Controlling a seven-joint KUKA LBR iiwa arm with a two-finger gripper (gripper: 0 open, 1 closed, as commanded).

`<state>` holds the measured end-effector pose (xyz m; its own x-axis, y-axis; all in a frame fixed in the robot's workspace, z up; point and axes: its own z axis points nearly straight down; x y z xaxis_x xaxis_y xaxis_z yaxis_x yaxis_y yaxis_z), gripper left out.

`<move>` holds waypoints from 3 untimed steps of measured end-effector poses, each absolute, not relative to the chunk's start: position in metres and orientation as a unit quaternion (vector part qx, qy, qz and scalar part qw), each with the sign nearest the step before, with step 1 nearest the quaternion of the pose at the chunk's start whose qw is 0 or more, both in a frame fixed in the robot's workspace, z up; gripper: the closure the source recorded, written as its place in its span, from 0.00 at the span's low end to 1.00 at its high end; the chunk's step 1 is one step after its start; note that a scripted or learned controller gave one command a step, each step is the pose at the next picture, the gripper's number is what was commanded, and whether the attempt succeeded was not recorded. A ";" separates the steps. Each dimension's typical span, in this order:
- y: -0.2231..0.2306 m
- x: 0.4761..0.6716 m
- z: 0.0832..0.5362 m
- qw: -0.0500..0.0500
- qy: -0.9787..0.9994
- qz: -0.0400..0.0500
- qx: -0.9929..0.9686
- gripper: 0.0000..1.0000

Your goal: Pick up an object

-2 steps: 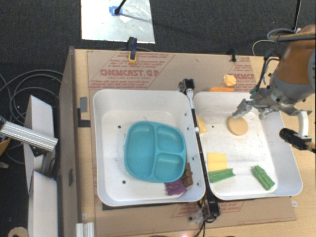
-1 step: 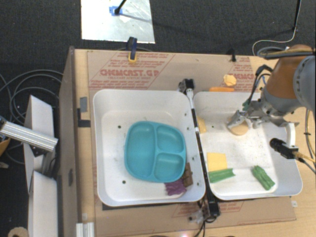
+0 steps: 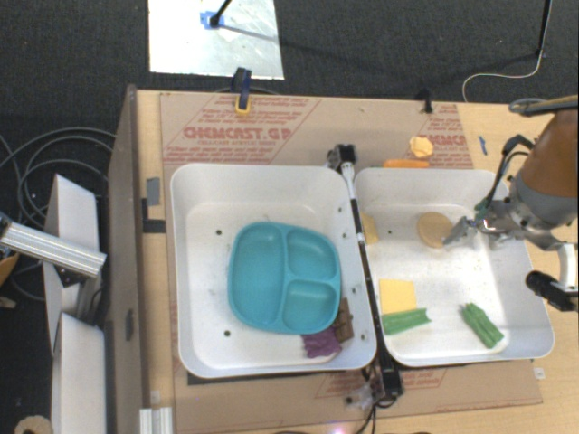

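The arm reaches in from the right, its pincer (image 3: 466, 227) low over the right bin (image 3: 534, 337), just beside a round tan disc (image 3: 433, 229) that lies flat near the bin's back wall. This looks like the approach step of a pick: nothing shows between the fingers, and how far apart they stand is too blurred to tell. The disc seems the likely target; being round, it has no long axis and points no way in particular, so any grip angle would serve. The next move would call for centring the pincer over the disc, then lowering and closing across its width. Nearer the front lie a yellow square (image 3: 397, 295), a green stick (image 3: 405, 320) lying roughly left to right, and a second green stick (image 3: 482, 324) running diagonally. The left bin (image 3: 194, 242) holds a blue divided plate (image 3: 283, 277).
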<state>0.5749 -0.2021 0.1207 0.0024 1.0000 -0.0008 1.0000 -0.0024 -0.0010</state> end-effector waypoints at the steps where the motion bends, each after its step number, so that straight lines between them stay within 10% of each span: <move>1: -0.107 0.606 0.134 0.000 -0.712 -0.003 -0.702 0.00; 2: -0.169 0.614 0.082 -0.001 -0.706 0.001 -0.708 0.00; 3: -0.165 0.615 0.096 -0.003 -0.708 -0.001 -0.706 1.00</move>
<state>0.6154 -0.1654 0.0956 -0.0030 1.0000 -0.0020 1.0000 0.0030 0.0053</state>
